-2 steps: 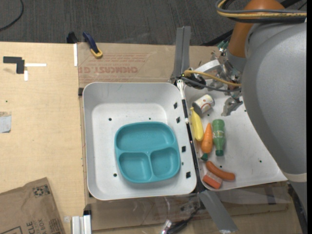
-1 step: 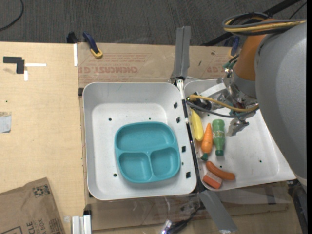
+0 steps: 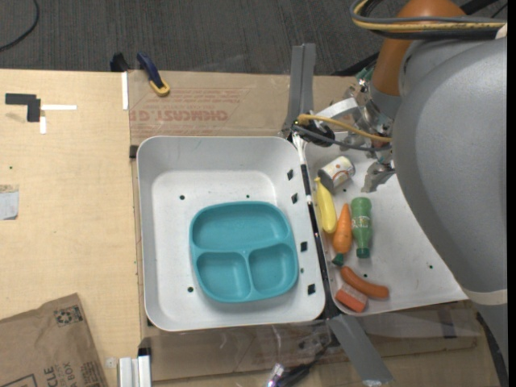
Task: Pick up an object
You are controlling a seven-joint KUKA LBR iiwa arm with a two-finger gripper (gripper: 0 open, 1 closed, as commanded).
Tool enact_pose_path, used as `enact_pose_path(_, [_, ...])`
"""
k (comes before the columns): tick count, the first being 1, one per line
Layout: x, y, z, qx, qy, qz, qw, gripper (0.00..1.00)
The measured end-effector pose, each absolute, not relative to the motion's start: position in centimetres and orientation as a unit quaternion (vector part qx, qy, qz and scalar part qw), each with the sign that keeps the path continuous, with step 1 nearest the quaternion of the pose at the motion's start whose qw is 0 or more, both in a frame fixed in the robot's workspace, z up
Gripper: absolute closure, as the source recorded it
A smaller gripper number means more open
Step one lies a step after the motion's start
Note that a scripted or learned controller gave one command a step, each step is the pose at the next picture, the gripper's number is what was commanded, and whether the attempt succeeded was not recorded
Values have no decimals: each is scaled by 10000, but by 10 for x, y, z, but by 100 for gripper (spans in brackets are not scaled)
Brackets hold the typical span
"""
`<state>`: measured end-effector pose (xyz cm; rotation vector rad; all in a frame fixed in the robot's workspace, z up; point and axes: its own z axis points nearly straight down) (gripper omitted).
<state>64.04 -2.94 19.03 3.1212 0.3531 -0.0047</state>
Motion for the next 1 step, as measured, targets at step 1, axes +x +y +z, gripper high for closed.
enact_pose_path(1, [600,-30,191,9950,1002,-23,1,0])
